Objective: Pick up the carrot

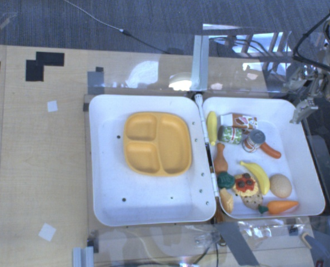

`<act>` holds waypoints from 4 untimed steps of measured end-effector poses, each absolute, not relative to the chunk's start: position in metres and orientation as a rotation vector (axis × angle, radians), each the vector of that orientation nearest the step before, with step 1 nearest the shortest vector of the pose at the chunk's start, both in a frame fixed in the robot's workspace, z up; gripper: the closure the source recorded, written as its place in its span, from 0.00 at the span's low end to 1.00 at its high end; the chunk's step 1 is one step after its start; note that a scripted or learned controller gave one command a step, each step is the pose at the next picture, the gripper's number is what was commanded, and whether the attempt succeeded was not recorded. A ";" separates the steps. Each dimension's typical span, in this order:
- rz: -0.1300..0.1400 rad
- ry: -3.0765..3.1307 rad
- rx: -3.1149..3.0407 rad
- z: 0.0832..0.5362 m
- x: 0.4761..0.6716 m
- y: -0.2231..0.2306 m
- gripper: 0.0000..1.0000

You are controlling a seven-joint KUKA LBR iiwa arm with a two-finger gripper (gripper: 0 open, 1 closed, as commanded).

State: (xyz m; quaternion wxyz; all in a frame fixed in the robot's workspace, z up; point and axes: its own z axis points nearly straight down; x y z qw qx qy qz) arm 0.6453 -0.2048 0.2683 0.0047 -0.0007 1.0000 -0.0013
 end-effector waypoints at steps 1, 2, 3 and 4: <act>0.000 3.141 0.036 0.171 0.561 -0.199 0.00; -0.004 3.128 0.149 0.097 0.497 -0.206 0.00; -0.003 3.087 0.511 0.158 0.499 -0.206 0.00; -0.003 3.070 0.577 0.251 0.525 -0.205 0.00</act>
